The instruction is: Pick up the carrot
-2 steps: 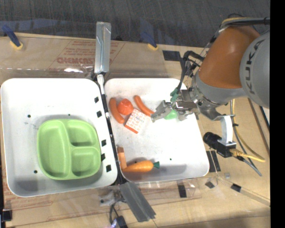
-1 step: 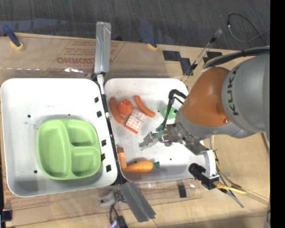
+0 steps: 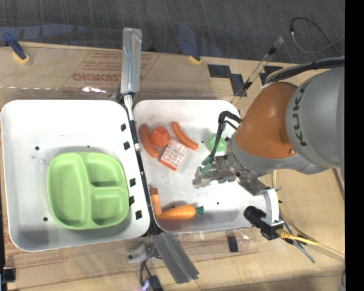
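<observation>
The carrot [image 3: 178,211], orange with a small green top pointing right, lies along the near wall of the right bin [image 3: 188,110]. My gripper [image 3: 205,176] hangs over the middle of that bin, above and to the right of the carrot and apart from it. The arm's orange band and grey wrist hide most of the gripper from above. Nothing is seen between the fingers.
The right bin also holds an orange sausage-shaped piece [image 3: 184,135], a red-orange lump [image 3: 159,136], a red and white packet [image 3: 172,155], another orange piece [image 3: 148,141] and a green item [image 3: 218,143] partly under the arm. A green divided plate [image 3: 90,190] sits in the left bin [image 3: 24,126].
</observation>
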